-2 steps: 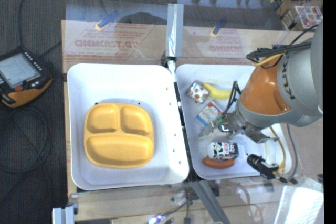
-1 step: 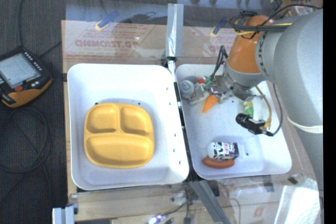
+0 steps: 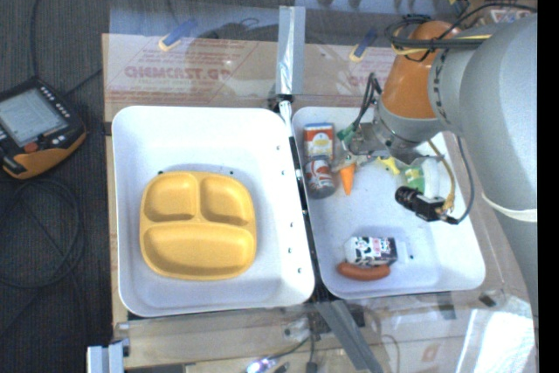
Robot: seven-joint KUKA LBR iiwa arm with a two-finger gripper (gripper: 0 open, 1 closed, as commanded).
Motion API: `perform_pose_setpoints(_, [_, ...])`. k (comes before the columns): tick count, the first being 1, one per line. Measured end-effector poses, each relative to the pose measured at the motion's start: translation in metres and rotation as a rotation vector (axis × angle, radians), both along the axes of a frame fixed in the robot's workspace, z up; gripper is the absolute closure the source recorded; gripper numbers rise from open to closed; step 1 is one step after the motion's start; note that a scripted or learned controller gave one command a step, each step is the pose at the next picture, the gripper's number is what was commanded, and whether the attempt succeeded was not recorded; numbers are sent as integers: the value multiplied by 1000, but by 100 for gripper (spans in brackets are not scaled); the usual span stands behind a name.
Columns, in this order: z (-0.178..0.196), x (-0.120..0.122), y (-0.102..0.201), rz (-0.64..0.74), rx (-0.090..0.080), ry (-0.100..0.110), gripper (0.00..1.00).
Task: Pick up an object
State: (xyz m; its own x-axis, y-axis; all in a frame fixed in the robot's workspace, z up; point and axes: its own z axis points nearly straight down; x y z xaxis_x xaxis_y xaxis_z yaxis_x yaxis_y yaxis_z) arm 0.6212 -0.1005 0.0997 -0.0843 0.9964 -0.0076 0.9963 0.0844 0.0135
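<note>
Toy carrot (image 3: 347, 178) in the right bin (image 3: 463, 271) — gripper (image 3: 360, 144) low just above it, arm bent steeply down

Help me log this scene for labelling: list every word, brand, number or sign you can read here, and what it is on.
"CHEMCAST" (approximate), faint red print, seemingly mirrored, on the clear panel behind the left bin.
Carton in the right bin: printed label, too small to read.
Can beside it: label blurred.
Black-and-white pack: pattern, no readable words.
Handheld screen on the floor: too blurred to read.
</note>
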Motion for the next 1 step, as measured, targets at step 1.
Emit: perform_pose_setpoints(1, [138, 17, 27, 342, 1, 16, 100])
